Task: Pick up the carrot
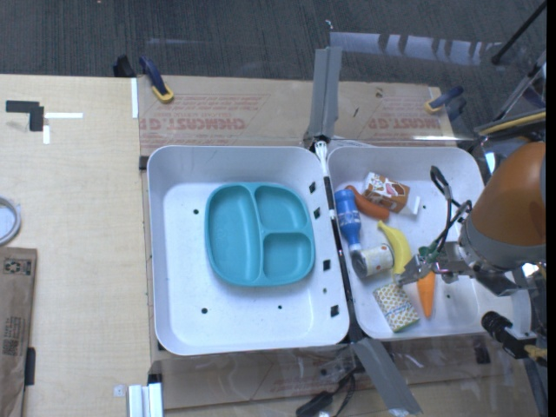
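Observation:
The carrot [426, 295] is a short orange cone that lies in the right bin [460, 320], near the front, with its tip pointing toward the front edge. My gripper [428, 268] hangs right over the carrot's thick upper end, reaching in from the right under the grey and orange arm [517, 207]. The gripper's dark parts cover the top of the carrot, and the contact between them is too small to make out.
Left of the carrot in the right bin are a banana [400, 246], a small can [373, 261], a blue bottle [347, 215], a patterned sponge [397, 307], a red pepper [375, 207] and a snack box [387, 191]. The left bin [174, 302] holds a teal divided plate [261, 233].

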`<state>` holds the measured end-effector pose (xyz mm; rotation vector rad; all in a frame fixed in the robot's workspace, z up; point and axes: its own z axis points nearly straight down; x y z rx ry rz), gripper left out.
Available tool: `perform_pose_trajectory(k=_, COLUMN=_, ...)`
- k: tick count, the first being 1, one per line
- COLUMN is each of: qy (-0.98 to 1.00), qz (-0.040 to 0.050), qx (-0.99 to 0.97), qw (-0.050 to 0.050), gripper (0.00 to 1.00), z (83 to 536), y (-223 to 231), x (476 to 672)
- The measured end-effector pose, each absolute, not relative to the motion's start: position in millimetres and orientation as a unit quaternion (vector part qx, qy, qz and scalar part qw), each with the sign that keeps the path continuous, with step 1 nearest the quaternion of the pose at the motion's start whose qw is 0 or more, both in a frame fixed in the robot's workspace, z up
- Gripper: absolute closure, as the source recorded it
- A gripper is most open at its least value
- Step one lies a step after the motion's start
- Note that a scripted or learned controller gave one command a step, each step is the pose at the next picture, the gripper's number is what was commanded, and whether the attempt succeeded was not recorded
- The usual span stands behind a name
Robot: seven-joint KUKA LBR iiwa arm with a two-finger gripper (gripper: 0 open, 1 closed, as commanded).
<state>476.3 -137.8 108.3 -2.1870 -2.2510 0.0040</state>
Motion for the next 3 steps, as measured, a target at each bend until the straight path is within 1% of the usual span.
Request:
perform_pose_trajectory(k=1, qy=-0.716, qz=0.0015, qx=-0.698, qw=0.002, gripper=1.0, z=117.1, y=-138.3, x=476.5)
perform_pose_trajectory(k=2, qy=-0.735, qz=0.0004, qx=-0.678, qw=-0.001, gripper=1.0, z=92.7, y=-162.7, x=491.4)
perform_pose_trajectory(k=3, qy=-0.719, qz=0.0004, qx=-0.695, qw=0.0, gripper=1.0, z=91.8, y=-127.4, x=512.0)
